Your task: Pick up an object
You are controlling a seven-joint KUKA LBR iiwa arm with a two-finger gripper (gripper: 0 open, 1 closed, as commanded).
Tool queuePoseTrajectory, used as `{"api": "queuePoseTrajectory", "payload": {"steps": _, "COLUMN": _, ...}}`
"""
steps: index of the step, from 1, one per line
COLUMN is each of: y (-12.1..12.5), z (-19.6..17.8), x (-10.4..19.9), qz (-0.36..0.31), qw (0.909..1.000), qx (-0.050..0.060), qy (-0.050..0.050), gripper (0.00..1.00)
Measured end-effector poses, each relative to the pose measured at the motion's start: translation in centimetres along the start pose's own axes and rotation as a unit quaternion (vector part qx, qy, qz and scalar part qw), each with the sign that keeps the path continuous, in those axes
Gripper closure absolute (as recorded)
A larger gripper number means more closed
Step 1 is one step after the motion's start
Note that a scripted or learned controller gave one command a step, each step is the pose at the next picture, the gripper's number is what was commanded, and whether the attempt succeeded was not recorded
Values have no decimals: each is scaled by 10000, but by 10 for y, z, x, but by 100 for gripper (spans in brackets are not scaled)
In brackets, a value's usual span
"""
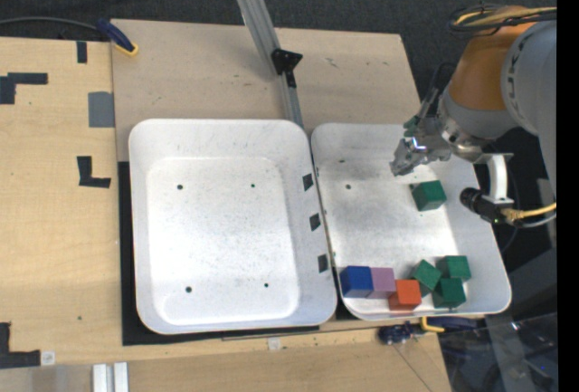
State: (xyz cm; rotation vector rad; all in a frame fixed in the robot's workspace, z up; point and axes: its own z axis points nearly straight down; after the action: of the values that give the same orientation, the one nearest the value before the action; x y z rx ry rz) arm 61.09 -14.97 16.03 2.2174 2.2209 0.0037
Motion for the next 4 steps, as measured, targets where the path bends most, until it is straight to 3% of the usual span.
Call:
{"api": "queuePoseTrajectory", "payload": {"steps": 2, "y": 20, "z": -99, "x": 6, "qz": -6, "qw": 10000, "qx": -6, "qy": -1, "gripper": 100}}
{"api": "queuePoseTrajectory", "payload": {"steps": 4, "y": 5, "z": -73, "x": 112, "qz": -20, "qw": 10000, "qx": 33, "qy": 7, "gripper": 100}}
